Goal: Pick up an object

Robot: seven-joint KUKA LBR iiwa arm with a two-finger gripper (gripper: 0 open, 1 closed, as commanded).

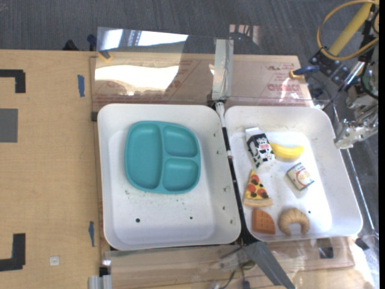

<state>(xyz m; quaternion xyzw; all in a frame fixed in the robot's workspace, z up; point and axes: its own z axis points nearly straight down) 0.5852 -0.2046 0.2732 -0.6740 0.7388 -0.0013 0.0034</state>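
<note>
Six toy foods lie in the right bin (337, 218), well apart from the gripper (355, 128) past its right rim; whether the gripper is open cannot be told. The banana (287, 152), near the bin's centre, looks light, stiff plastic, best pinched mid-curve. No readable labels.

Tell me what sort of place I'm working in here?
Likely a robotics lab test bench: two white bins set side by side on cardboard, toy food such as a banana and pizza slice, and yellow cabling at the edge.
</note>
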